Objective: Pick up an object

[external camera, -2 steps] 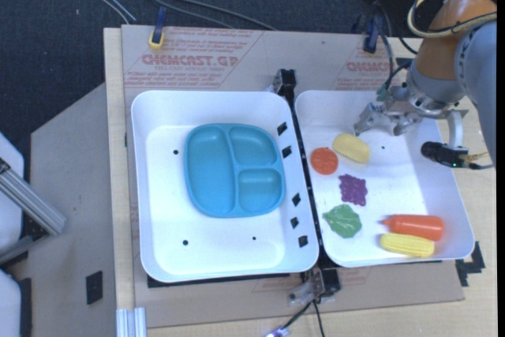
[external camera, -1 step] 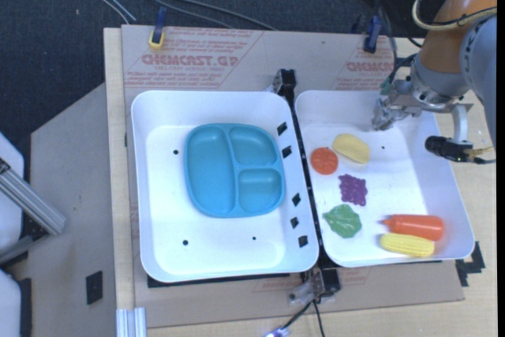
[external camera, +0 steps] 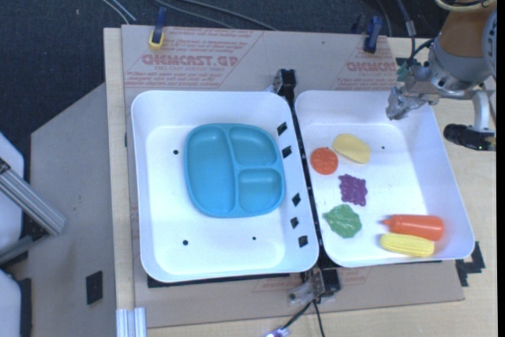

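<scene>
Camera view, we note gripper point(external camera: 397, 108) at right bin's point(external camera: 451, 170) far edge, finger state indiscernible, glossy plastic foods inside, blue compartmented plate point(external camera: 234, 170) in left bin point(external camera: 154, 170), cardboard-covered bench point(external camera: 237, 51).

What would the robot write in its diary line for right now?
gripper: above right bin's far corner, holding nothing | toy foods: six in right bin, untouched | blue plate: in left bin

Grey arm with orange band point(external camera: 471, 20) cut off by right edge. Small grey gripper point(external camera: 398, 105) too small, blurred to resolve. Yellow corn cob point(external camera: 406, 245) partly overlapped by orange carrot point(external camera: 416, 226).
</scene>
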`<state>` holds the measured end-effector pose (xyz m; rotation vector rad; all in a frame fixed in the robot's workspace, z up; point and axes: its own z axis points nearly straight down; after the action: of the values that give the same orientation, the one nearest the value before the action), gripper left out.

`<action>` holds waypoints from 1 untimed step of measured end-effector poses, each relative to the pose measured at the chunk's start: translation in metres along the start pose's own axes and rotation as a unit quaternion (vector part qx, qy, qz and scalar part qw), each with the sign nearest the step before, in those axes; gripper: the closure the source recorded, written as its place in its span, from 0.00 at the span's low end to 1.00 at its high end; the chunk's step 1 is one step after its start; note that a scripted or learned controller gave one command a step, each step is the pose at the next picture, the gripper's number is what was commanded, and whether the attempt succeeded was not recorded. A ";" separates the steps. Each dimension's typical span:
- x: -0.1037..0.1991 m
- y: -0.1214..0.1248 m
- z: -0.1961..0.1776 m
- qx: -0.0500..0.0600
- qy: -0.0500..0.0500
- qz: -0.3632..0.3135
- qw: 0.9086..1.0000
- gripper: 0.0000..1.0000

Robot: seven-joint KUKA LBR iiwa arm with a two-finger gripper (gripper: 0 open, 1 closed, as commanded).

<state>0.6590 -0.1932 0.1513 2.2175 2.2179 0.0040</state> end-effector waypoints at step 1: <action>0.005 0.004 -0.046 0.000 0.000 -0.001 1.000 1.00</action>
<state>0.6632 -0.1883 0.1969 2.2165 2.2197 0.0045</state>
